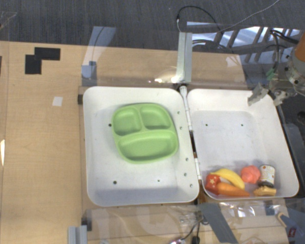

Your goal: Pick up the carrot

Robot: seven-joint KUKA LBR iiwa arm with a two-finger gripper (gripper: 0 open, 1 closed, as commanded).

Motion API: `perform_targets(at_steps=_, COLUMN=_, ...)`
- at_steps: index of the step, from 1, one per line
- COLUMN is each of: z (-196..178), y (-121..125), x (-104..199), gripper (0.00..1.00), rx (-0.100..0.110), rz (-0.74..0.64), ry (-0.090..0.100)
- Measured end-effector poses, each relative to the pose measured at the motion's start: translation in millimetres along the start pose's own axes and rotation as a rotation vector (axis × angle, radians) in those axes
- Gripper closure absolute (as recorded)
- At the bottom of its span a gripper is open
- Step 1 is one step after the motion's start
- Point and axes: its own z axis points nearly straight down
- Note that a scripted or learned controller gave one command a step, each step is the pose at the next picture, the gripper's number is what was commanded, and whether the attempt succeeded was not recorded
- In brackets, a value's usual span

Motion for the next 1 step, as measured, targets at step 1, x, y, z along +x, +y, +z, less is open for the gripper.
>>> perform_targets(at_steps=1, z=-9.2, y=-41.8, x=-4.3, gripper=0.0, rx=-0.002, rz=-0.07, ry=-0.001)
